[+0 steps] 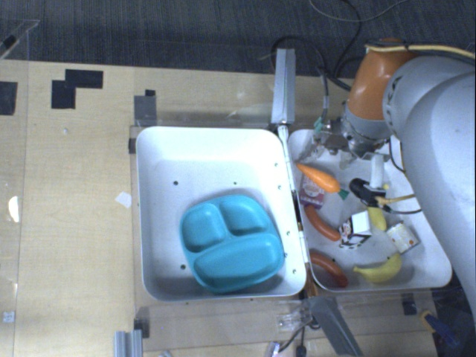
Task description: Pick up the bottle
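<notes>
Right bin, near wall: a banana and a dark red sausage lie along the near side of the right bin.
Left bin: a blue divided plate sits toward the near side of the left bin.
Bottle: most likely the slim yellow piece mid-bin on the right, just beyond the banana and beside a small white box; it is too small to be sure.
Handling: probably light, stiff plastic, smooth enough to slip or roll; best taken across the body at mid-length, clear of its neighbours.
Carrot: the carrot lies toward the right bin's far left corner.
Gripper: the gripper hangs over the right bin's far edge, apart from the bottle; I cannot tell whether it is open or closed.
</notes>
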Controlling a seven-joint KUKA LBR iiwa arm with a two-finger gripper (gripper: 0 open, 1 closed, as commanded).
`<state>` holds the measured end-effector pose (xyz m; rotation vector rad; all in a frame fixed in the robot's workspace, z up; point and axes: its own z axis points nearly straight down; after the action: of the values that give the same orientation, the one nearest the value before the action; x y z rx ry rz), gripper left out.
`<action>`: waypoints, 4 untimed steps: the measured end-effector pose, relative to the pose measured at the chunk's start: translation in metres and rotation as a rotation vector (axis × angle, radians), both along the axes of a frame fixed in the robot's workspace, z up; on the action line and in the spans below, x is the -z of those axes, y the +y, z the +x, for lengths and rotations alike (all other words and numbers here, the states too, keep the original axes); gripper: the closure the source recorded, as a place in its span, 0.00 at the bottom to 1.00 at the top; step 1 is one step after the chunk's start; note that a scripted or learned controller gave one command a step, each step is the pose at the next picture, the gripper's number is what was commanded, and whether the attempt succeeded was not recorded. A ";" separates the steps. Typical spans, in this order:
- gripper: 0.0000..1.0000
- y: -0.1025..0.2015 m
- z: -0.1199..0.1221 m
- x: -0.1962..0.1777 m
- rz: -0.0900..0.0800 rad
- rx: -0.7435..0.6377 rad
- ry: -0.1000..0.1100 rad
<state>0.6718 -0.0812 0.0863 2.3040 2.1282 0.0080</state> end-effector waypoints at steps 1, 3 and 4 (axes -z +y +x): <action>0.00 -0.050 -0.046 -0.031 0.000 -0.113 0.007; 0.00 0.075 -0.001 -0.097 -0.001 -0.239 0.004; 0.00 -0.014 -0.001 -0.080 -0.003 -0.432 0.005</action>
<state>0.6703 -0.0948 0.1664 1.7958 2.5745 0.0012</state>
